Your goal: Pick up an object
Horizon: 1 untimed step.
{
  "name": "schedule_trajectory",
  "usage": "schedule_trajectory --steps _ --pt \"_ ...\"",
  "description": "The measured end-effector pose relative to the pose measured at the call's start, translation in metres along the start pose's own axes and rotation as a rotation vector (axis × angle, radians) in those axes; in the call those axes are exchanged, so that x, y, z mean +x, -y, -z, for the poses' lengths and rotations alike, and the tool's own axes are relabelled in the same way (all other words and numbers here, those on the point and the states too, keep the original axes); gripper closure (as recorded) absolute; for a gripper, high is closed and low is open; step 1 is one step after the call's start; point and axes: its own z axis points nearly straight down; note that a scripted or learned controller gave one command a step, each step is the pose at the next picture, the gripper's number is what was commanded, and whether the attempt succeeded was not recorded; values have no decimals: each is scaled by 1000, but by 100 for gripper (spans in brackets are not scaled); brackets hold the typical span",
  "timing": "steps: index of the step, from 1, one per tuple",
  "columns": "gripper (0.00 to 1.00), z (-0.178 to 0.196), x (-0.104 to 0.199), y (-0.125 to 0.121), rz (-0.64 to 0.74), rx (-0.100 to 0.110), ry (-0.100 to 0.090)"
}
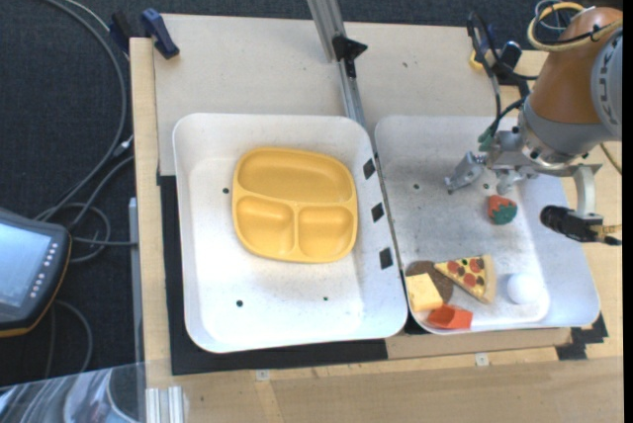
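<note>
Currently the hand (482,171) is hovering in the right bin (425,213), fingers spread open and gripping nothing. Just beside and below it is lying a red-green toy (501,209). Approach step; next calls for shifting over it and descending.

No readable text, seemingly, on anything.

We see the arm (579,80) cut off by the right edge. Whether the gripper (485,172) has its jaws apart or together, we cannot tell. The brown item (427,269) lies partly under the yellow block (423,293), and the monitor (25,268) runs off the left edge.
</note>
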Motion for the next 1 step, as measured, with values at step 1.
schedule_trajectory --steps 1 --pt "100 14 1 -2 1 -8 0"
